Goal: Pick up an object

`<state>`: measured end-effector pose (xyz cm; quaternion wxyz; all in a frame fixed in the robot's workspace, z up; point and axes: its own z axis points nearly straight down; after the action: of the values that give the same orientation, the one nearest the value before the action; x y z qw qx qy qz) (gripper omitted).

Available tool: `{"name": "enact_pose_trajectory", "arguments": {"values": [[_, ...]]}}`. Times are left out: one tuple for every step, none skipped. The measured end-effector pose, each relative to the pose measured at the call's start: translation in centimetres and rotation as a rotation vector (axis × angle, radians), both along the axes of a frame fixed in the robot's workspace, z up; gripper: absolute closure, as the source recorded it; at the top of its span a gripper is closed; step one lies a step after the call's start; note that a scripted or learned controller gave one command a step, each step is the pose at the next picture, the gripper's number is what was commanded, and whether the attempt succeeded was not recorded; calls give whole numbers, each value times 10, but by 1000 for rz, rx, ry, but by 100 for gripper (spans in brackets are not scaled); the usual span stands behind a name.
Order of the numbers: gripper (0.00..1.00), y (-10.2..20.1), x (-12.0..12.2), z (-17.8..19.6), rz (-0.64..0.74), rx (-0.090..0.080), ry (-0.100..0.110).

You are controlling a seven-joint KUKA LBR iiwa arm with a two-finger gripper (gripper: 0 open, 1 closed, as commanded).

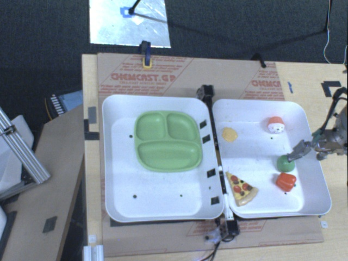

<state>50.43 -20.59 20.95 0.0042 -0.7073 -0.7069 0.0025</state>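
Two white bins sit side by side. Left bin (117, 200) — holds a green divided plate (167, 141). Right bin (312, 200) — holds a pizza slice (241, 188), yellow piece (229, 135), red-and-white piece (276, 125), red pepper (286, 181) and green ball (285, 163). Gripper (298, 151) is at the ball's upper right edge; grip state cannot be determined.

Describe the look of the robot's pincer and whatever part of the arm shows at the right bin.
The pincer is grey metal, a slim finger jutting from a darker, blocky grey body at the picture's right side. Thin dark cables loop above that body. It looks plain, with no markings clear enough to read.
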Motion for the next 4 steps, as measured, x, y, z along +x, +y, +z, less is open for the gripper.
{"name": "enact_pose_trajectory", "arguments": {"values": [[0, 0, 3, 6, 4, -3, -11], [0, 5, 11, -41, 3, -2, -8], [0, 15, 8, -98, 2, -1, -8], [0, 15, 9, -126, 2, -2, -9]]}}
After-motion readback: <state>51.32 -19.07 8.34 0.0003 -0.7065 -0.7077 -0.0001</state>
